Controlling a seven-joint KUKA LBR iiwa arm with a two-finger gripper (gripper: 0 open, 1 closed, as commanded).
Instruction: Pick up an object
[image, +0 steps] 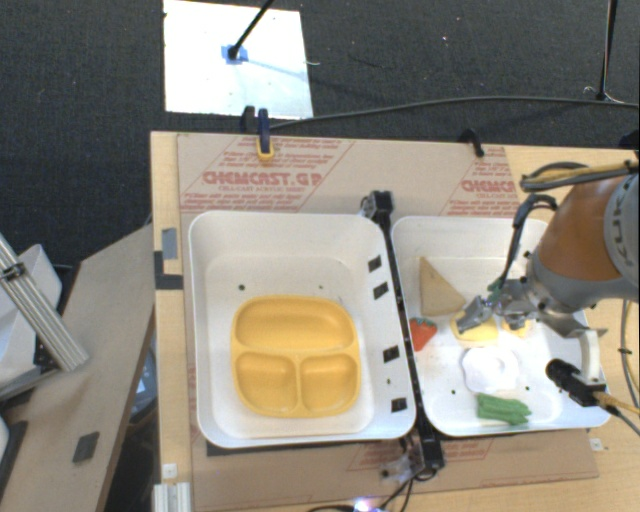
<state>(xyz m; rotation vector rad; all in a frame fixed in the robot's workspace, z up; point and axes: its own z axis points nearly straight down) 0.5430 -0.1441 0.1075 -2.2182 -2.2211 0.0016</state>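
Tool low over yellow object beside tan wedge, grip state unclear; centre on the yellow piece, avoid the wedge

We saw the bench evenly and brightly lit from above, with the two white bins close to washed out and a white lump in the right one blown to glare. Shadows were soft and short, falling just beside the yellow tray. The picture was slightly soft and grainy, and the dark floor showed little detail.
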